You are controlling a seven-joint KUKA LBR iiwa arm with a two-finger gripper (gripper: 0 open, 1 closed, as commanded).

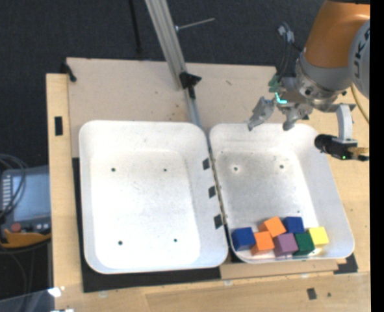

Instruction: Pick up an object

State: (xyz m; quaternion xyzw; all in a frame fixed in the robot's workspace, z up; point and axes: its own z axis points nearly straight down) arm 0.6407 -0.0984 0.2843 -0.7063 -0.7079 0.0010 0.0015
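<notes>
Down in the near corner of the right bin (321, 174) lay a tight cluster of small coloured cubes: a blue cube (243, 238), two orange ones (273, 226) (264, 240), a purple one (285, 244), a second blue one (294, 225), a green one (304, 242) and a yellow cube (318, 235). They looked light, rigid and smooth-faced, probably foam or wood, so a pinch across two opposite flat faces should have held. Because they were packed touching each other, the outer ones, the first blue or the yellow, seemed the easiest to take, with room for a finger beside them. The gripper (274, 117) hung over the far rim of that bin, well apart from the cubes, its two fingers spread wide and holding nothing. The arm reached in from the right, its orange band above the wrist and the wrist pointing down toward the bin. The left bin (88, 174) lay beside it.
</notes>
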